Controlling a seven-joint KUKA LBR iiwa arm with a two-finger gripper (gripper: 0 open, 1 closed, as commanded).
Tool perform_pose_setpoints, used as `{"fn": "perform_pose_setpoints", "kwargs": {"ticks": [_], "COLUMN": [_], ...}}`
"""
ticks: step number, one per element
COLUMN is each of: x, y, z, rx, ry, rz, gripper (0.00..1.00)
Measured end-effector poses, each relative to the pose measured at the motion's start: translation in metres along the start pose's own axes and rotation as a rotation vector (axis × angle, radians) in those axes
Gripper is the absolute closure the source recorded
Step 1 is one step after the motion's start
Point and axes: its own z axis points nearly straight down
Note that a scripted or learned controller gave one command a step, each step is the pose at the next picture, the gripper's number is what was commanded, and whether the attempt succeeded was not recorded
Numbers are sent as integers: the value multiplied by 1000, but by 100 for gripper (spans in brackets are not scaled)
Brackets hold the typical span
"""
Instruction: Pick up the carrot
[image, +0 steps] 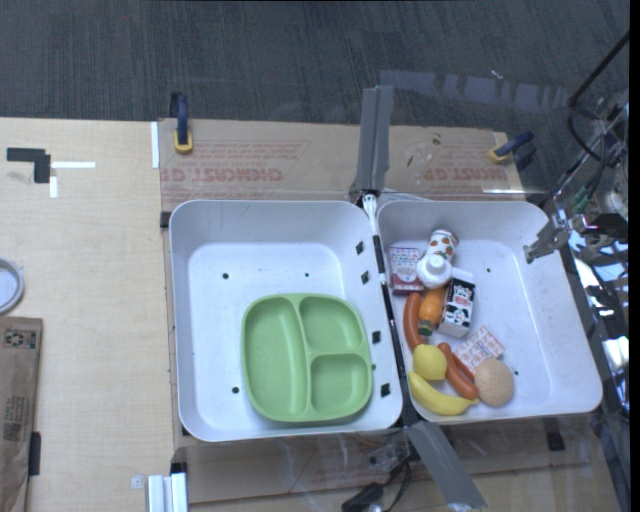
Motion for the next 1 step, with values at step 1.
{"fn": "perform_pose_setpoints", "kwargs": {"ticks": [1], "x": [68], "y": [15], "z": [92], "rx": [1], "ry": [1], "rz": [-54], "gripper": [0]}}
